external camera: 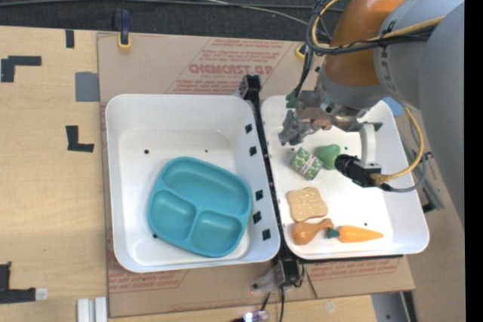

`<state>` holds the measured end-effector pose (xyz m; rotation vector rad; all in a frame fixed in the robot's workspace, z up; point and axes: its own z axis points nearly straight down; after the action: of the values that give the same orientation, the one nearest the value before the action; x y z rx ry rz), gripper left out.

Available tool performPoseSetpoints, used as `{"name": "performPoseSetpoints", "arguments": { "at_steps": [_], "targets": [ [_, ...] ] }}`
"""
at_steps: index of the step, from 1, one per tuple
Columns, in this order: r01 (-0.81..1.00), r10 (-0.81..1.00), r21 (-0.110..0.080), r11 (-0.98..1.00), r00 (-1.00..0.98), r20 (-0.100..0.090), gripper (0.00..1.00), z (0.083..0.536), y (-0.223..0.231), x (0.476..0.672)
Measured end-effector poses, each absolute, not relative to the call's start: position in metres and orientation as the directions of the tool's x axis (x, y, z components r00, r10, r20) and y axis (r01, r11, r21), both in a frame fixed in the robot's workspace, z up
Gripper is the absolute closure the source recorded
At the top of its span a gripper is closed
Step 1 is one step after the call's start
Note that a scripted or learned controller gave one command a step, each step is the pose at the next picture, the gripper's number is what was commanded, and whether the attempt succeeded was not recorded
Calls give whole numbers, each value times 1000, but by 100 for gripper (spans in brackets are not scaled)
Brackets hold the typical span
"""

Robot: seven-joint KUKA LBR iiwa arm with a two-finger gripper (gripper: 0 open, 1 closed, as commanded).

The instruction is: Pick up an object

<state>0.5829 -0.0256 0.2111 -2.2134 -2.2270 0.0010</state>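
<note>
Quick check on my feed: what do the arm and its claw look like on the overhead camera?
The arm is thick, rounded and grey, with a glossy orange band above the wrist. Thin black and yellow cables loop around that band. The claw is small, dark grey metal, much narrower than the arm. I can't make out any markings.

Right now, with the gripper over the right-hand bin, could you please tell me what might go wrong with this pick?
The gripper hangs near the inner wall of the right white bin, so a descent could strike that wall. The small green-and-white patterned block lies right beside a smooth green rounded toy; closing there may push one away or catch both. The flat tan toast slice offers little to grip.
</note>
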Motion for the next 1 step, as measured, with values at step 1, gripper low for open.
{"name": "performPoseSetpoints", "arguments": {
  "at_steps": [1],
  "targets": [
    [1000,1000,0,8,-8,2,100,217,36,602]
  ]
}}
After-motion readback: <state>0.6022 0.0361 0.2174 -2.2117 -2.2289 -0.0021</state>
